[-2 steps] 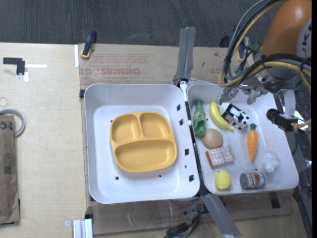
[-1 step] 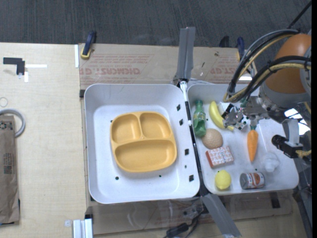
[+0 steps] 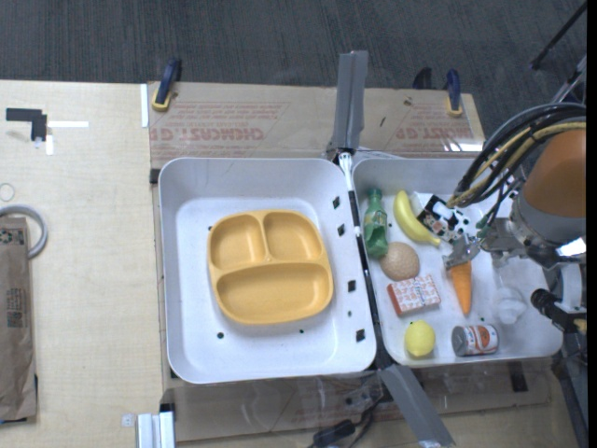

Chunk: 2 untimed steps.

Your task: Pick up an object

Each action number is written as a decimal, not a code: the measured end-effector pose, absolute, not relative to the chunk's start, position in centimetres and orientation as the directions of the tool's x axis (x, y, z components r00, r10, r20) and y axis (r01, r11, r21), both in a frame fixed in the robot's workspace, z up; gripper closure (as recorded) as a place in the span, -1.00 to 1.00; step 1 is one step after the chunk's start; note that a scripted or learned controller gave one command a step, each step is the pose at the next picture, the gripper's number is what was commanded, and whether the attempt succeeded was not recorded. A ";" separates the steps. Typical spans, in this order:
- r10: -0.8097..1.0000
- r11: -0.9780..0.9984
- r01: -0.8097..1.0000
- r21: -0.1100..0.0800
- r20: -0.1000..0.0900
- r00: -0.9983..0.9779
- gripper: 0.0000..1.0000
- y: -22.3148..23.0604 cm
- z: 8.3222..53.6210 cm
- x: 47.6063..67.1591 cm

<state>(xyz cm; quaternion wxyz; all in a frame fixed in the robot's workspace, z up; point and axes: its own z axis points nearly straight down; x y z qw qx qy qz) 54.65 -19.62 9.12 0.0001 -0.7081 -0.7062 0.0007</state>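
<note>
We see the arm (image 3: 550, 180) reaching in from the right, its gripper (image 3: 464, 248) low over the right bin (image 3: 522, 343), just above the tapered orange carrot (image 3: 461, 287); grip state cannot be told. Left bin (image 3: 187, 278) holds a smooth yellow 3-compartment plate (image 3: 270, 267). Right bin also holds a curved banana (image 3: 409, 217), green bottle (image 3: 375, 222), round lemon (image 3: 420, 339).

I see a light wooden bench (image 3: 75, 250) carrying two shallow white bins side by side: the left bin (image 3: 177, 278) and the right bin (image 3: 522, 343), rims touching. A cardboard sheet (image 3: 252, 119) lies behind them, held by two blue clamps (image 3: 168, 82). A brown paper bag (image 3: 14, 315) rests at the bench's left edge.
</note>
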 end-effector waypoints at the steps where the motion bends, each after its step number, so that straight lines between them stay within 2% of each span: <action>1: 1.000 -0.006 1.000 -0.001 -0.002 0.006 1.00 -19.7 10.0 54.7; 2: 0.889 -0.458 0.889 -0.002 -0.003 0.458 1.00 -19.4 21.7 56.4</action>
